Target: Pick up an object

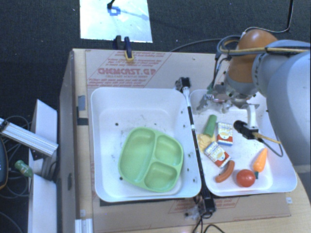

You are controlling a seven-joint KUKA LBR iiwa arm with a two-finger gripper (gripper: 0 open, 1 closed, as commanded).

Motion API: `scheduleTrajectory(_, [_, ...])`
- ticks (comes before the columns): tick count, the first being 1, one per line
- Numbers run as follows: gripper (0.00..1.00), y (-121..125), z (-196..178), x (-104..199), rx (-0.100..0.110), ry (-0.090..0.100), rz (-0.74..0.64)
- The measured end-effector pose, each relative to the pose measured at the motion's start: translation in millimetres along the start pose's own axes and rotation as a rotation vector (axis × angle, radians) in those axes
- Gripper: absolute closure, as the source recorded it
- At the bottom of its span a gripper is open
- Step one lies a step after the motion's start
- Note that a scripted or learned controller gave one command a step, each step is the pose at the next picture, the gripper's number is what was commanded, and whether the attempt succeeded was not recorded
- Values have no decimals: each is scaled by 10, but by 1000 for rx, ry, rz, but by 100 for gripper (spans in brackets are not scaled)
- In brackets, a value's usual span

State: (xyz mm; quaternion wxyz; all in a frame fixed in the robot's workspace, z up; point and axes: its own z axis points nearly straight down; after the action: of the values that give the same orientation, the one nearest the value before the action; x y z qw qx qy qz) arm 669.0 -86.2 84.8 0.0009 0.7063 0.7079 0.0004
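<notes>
Arm: the grey arm reaches in from the right; its gripper point(217, 100) sits over the far left corner of the right bin point(281, 179).
Gripper state: how wide it stands cannot be told from here; nothing is seen in its hold.
Nearest candidate: a green cylinder point(210, 125), lying just near of the gripper, close to the wall between the bins.
Neighbours: a yellow piece point(204, 141) touches the cylinder's near end; a small red and white carton point(224, 133) lies just to its right.
Other items: a second carton point(216, 154), a sausage point(225, 171), a tomato point(245, 178) and a carrot point(260, 160), all nearer in the same bin.
Left bin: it holds a green divided plate point(151, 158).
Step in hand: probably the approach, with the pick not yet made.
Method: centre over the cylinder's far half, set the jaws across its narrow width, and keep clear of the carton and the bin wall on descent.
Risk: the round body may roll out.
</notes>
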Motion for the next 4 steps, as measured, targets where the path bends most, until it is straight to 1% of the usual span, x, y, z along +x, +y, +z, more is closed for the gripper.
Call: scheduleTrajectory(4, [0,1,-1,19,0,0,-1])
